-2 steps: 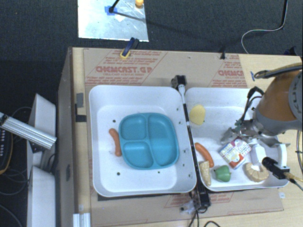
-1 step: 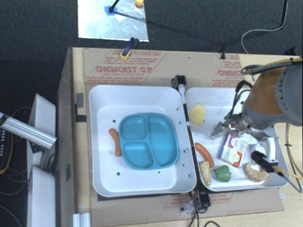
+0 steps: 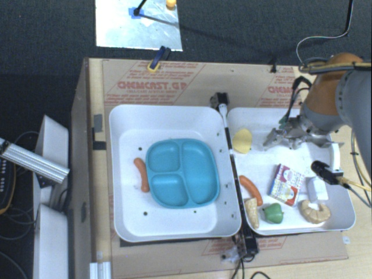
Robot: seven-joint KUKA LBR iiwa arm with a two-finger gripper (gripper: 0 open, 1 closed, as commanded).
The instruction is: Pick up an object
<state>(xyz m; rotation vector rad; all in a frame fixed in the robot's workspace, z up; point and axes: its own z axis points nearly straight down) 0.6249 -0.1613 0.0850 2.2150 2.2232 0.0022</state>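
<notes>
1. Now you see the grey two-finger gripper (image 3: pixel 278 137) low over the right white bin (image 3: pixel 347 217), fingers slightly apart, holding nothing.
2. Your pale yellow rounded object (image 3: pixel 242 140) lies just left of it.

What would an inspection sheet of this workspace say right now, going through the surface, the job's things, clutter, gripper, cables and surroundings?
Surface: two white bins, left bin and right bin, on a cardboard-covered bench.
Job's things: right bin holds a yellow piece, sausage, green pepper, small box, croissant; left bin holds a blue divided plate with another sausage beside it.
Clutter: blue-yellow clamp on the bench's far edge.
Gripper: gripper low over the right bin, nothing visibly held.
Cables: cable loops above the arm.
Surroundings: dark carpet, metallic sheet.
</notes>
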